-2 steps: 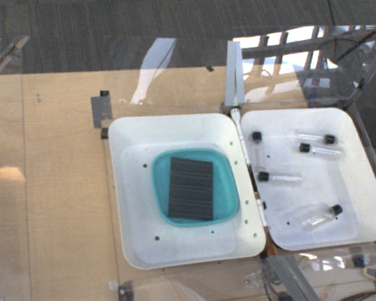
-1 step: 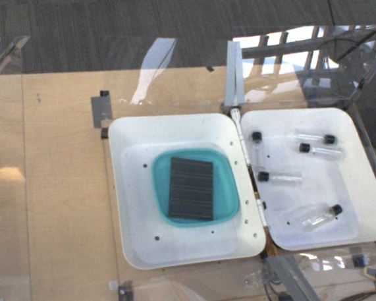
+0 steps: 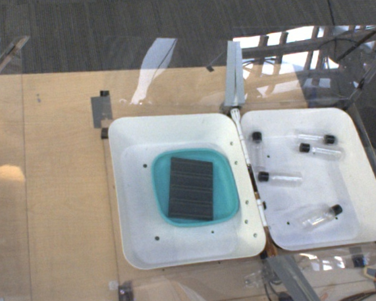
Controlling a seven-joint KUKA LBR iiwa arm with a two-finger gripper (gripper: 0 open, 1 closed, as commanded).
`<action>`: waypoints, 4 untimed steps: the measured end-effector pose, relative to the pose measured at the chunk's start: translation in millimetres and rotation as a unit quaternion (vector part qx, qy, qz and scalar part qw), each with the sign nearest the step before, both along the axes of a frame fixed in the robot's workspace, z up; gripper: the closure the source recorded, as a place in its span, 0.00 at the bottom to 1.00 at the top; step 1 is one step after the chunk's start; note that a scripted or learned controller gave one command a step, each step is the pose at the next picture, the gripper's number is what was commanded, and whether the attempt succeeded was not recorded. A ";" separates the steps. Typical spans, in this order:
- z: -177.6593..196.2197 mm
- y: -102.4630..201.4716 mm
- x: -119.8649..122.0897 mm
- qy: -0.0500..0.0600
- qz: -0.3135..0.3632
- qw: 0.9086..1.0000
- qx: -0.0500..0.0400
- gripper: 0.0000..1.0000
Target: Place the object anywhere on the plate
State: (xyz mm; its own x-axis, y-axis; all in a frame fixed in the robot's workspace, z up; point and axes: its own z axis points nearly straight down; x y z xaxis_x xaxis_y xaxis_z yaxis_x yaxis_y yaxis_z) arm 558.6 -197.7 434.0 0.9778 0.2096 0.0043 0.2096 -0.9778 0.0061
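A teal plate (image 3: 227, 196) with rounded corners sits in the middle of the left white bin (image 3: 132, 185). A dark grey ribbed rectangular block (image 3: 191, 188) lies flat on the plate, slightly tilted, wholly inside the rim. Nothing touches or covers the block.
The right white bin (image 3: 370, 188) holds several clear vials with black caps, among them one (image 3: 315, 147) at the back and one (image 3: 321, 216) at the front. A metal post (image 3: 233, 76) stands behind the seam between the bins. Wooden bench top (image 3: 46, 193) stretches to the left.
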 end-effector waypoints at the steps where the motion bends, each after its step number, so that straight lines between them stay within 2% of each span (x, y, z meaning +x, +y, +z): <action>1: -0.2 -6.8 13.7 0.000 0.001 1.000 0.000 0.00; 2: -0.6 -6.2 70.6 0.000 0.000 1.000 0.000 0.00; 3: -1.2 -5.9 66.1 0.001 0.000 1.000 0.001 0.00; 4: 0.0 25.1 87.3 0.000 -0.002 1.000 0.001 0.00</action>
